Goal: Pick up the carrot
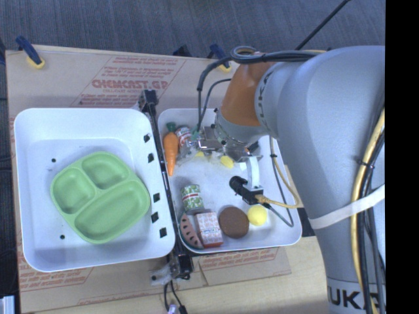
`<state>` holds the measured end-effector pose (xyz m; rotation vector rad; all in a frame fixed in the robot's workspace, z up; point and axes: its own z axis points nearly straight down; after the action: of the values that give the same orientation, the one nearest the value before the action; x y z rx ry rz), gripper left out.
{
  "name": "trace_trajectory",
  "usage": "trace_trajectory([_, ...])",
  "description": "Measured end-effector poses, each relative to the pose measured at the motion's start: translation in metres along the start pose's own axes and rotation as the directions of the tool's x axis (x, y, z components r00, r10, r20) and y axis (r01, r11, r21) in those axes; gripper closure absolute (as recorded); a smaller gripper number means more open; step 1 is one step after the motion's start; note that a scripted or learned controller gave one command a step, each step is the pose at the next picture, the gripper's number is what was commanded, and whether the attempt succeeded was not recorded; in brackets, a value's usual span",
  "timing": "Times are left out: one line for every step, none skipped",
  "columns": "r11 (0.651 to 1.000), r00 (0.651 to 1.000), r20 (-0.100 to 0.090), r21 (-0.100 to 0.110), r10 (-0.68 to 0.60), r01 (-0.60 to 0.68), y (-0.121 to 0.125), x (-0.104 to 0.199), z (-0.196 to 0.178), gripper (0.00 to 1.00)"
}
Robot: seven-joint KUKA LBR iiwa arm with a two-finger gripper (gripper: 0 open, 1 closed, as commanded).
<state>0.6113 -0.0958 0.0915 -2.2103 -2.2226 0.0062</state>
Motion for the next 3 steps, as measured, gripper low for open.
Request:
trace_trajectory([1.0, 1.0, 0.002, -0.002, 0.001, -0.001, 0.045, 0.003, 0.0, 0.0])
trace_trajectory([1.0, 1.0, 0.0, 0.002, -0.005, 0.005, 0.044, 0.003, -0.011, 1.0])
trace_trajectory([1.0, 1.0, 0.004, 0.003, -0.005, 0.005, 0.044, 0.001, -0.011, 0.0])
